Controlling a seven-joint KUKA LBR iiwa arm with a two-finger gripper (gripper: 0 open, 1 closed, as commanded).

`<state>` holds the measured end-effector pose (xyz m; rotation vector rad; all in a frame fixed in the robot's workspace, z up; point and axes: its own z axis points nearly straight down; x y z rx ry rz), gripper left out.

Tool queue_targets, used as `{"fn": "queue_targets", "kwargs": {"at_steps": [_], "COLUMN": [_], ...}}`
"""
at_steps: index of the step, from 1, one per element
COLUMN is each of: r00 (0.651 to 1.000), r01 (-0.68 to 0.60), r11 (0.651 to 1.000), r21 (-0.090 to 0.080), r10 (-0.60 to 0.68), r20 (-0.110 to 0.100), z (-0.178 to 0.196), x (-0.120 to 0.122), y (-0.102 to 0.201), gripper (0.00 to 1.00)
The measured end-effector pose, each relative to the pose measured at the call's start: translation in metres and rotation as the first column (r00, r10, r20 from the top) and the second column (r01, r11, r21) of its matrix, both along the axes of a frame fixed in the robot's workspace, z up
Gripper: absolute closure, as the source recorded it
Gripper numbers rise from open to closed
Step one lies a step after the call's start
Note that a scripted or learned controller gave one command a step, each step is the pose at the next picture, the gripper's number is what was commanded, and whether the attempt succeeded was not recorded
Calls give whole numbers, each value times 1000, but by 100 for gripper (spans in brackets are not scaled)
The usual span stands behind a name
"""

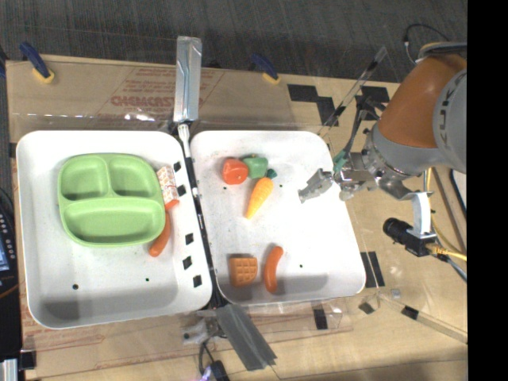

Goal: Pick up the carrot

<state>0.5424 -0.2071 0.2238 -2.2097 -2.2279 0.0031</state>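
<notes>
Carrot (259, 197) lies tilted in the upper middle of the right-hand bin (333, 244), its green top touching a green vegetable (256, 166) beside a red tomato (233, 171) — the gripper (316, 186) hovers to its right over the bin's upper right part, apart from it, and its jaws' state cannot be told. A waffle (244, 270) and a sausage (272, 267) sit near the bin's front edge — the left bin (40, 284) holds a green divided plate (111, 198).

A green divided tray (109, 198) sits in the left bin (48, 292). The right bin (333, 252) holds a tomato (234, 171), a waffle (244, 270) and a sausage (272, 267).
</notes>
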Motion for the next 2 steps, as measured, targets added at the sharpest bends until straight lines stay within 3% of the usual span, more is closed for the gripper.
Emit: {"fn": "queue_targets", "kwargs": {"at_steps": [1, 2], "r00": [991, 991], "r01": [133, 132], "r11": [991, 991], "r21": [-1, -2], "r10": [-133, -132], "r20": [0, 2], "z": [-37, -132], "x": [60, 80], "y": [71, 54], "gripper": [0, 0]}}
